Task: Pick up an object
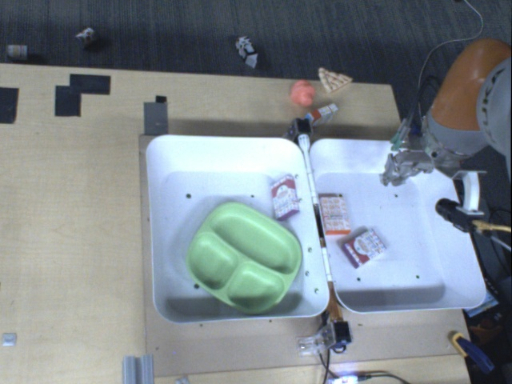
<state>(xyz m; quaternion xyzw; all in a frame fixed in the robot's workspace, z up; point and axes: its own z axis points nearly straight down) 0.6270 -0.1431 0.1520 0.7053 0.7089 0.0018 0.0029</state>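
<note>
Objects lie in two white bins on the bench (72,238). Left bin (164,214): green divided tray (244,254) near centre, small red-and-white packet (284,197) at its far right. Right bin (448,282): orange-and-white packet (334,214), red packet (365,246) just nearer. Jaws (398,170) hang above the right bin's far side; whether open or closed cannot be told.

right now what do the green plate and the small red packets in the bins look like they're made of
Green plate: looks like moulded plastic, matte with a soft sheen; smooth rounded compartments and one even colour suggest it.

Small red packets, one in the left bin and one in the right bin: probably printed card or foil wrap, judging by their flat boxy shape and red and white print; too small to tell which.
</note>
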